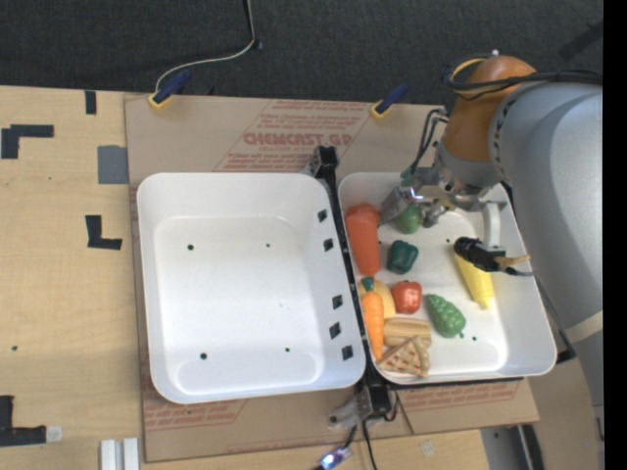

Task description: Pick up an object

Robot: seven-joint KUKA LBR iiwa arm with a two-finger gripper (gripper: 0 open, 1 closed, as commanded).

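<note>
- The cardboard sheet [284,140] under everything is the biggest thing. I'd guess it's there to protect the bench top and keep both bins in one spot.
- Next is the grey arm [549,164], reaching in from the right and bent down over the far end of the right bin.
- The left bin [235,179] sits just beside the right one, rims touching. It looks like the spare tray for stuff to get dropped into.
- The right bin [519,360] has all the toy food, mostly bunched against its left wall and near end.
- The big orange carrot [361,238] lies lengthwise right along that left wall.
- The yellow corn piece [477,280] is off on the right side, apart from the pile.
- A small carrot [373,323] is at the near end of the big one, with a waffle piece [407,360] in the near corner beside it.
- A bumpy green piece [446,316], a red piece [406,296] and a dark green pepper [402,256] are loose in the middle, near each other.
- The gripper [409,204] is low over a light green piece [408,220] at the far end, touching it or close to it. That's my bet for the pick target. From this angle I honestly can't tell if the gripper is open or closed, or whether it has the piece at all.
</note>
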